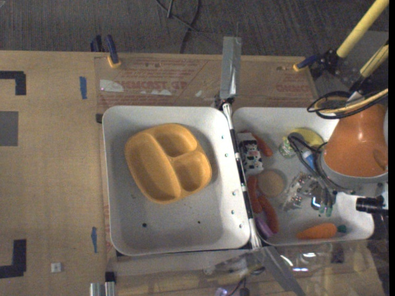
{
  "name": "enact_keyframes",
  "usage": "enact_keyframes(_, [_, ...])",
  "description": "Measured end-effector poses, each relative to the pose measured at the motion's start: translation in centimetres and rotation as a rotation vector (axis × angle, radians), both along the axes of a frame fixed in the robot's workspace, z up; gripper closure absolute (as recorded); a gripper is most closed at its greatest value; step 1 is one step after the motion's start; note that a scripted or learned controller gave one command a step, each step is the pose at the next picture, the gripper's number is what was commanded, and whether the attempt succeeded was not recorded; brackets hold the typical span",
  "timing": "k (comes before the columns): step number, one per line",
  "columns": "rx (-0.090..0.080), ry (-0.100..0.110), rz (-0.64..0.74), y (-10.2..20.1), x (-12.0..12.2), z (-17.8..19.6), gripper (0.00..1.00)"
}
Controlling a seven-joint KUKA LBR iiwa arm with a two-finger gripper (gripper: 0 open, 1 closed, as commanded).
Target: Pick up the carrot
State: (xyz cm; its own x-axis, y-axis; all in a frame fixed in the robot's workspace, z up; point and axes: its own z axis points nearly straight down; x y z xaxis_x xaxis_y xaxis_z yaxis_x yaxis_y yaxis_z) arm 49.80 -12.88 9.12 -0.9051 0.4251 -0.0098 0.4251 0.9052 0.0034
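While the two-finger gripper [307, 193] hangs over the right white bin [271, 119], finger state cannot be told; the orange tapered carrot [317, 231] lies just below it, ungrasped.

right bin [281, 119]: crowded, arm [355, 143] overhead | carrot [318, 231]: open floor just left | left bin [123, 227]: roomy around yellow plate [168, 162]
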Motion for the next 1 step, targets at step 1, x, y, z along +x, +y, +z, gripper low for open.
enact_keyframes(1, [0.002, 0.004, -0.179, 5.66, 6.98, 9.46, 1.0])
